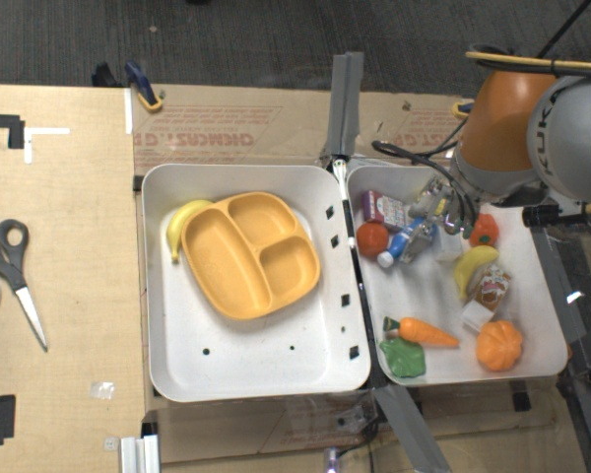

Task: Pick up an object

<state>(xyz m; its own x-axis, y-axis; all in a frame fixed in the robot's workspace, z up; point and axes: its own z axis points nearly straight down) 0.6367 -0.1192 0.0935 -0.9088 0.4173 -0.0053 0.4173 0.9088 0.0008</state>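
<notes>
Gripper (435,213) hangs low in the right bin (542,363), just beside the red tomato (372,238). Whether it grips anything, I cannot tell. Carrot (426,332) lies nearer the camera than the tomato.

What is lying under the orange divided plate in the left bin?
A yellow banana sticks out from under the upper left rim of the orange plate. Its other end is covered by the plate, and anything else beneath cannot be seen.

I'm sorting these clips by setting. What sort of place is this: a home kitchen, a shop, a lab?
Most likely a robotics lab bench. A grey-and-orange arm reaches over two white bins taped to a plywood top, one holding toy food like a plastic carrot. Scissors lie on the bench.
</notes>
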